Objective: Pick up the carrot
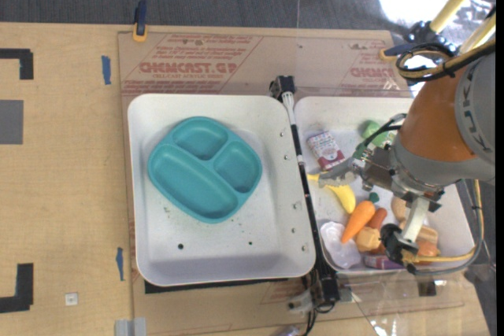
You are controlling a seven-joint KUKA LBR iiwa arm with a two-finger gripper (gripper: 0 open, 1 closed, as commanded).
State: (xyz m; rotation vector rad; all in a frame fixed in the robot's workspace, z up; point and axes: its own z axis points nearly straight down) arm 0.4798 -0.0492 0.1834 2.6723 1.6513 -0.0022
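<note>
Overhead slanted view of the surface [63, 169] with two shallow white bins side by side. The left bin [157, 248] holds a teal divided plate [205, 168], which lies flat slightly left of the bin's centre with its three compartments facing up. The right bin [309, 110] holds a cluster of small items. The carrot [358, 220] lies in the near half of this bin, tilted, with its thick end toward the far right and its tip toward the near left. Its tip rests against a white cup [333, 235], and a yellow banana-shaped item [340, 194] lies just on its far-left side. A red item [381, 215] lies just to the right of the carrot. A small printed packet [321, 145] lies in the far-left part of the bin, and a green item [372, 130] lies farther right, partly hidden by the arm.

The grey arm, with its orange band [429, 122], reaches in from the right over the right bin. The end effector [342, 166] sits over the middle of this bin, between the packet and the banana-shaped item and on the far side of the carrot. Nothing can be seen held in it, and whether it is spread or pressed together cannot be told. The carrot lies in the bin, apart from the end effector.
</note>
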